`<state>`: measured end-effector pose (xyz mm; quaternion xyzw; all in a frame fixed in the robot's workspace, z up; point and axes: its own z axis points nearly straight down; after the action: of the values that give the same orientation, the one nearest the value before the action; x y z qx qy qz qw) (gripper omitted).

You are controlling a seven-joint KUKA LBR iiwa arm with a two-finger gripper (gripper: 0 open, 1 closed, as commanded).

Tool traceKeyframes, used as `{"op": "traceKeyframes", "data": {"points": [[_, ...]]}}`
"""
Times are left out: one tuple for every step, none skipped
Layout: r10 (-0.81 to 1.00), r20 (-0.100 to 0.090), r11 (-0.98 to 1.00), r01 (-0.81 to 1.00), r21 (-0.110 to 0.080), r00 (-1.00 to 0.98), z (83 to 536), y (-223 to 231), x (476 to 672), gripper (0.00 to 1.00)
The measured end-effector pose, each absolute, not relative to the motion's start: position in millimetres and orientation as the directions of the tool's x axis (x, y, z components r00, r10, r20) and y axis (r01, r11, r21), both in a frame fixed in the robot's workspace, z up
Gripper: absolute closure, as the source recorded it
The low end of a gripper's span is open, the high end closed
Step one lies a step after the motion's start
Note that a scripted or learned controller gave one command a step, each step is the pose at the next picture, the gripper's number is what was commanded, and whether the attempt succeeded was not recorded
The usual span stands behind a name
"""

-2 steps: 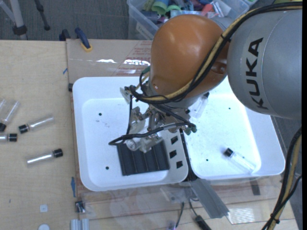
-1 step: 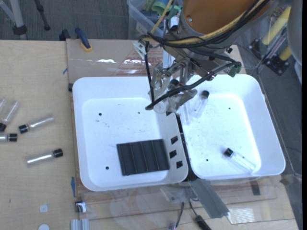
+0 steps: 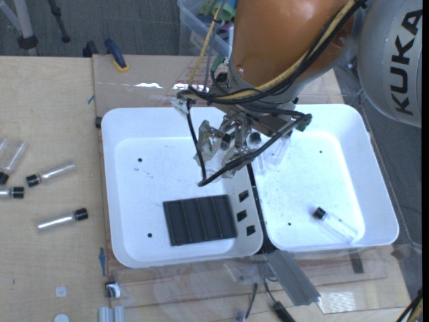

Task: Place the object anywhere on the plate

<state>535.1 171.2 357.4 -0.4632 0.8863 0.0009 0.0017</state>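
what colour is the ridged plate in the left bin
Dark grey, nearly black, with lengthwise ridges: the plate, seen in the camera view.

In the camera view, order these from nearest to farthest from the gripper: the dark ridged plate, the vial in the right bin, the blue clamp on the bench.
1. Dark ridged plate, left bin, just below the gripper.
2. Vial, right bin, lower right.
3. Blue clamp, bench, upper left.

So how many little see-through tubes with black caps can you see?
5, maybe more. One lies in the right bin. Four lie on the wooden bench left of the bins. The arm could hide others.
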Motion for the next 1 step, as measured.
{"op": "traceKeyframes", "data": {"points": [[-0.931,-0.003,0.366,-0.931,0.001,-0.366,257.0,200.7,547.6,1.00]]}}
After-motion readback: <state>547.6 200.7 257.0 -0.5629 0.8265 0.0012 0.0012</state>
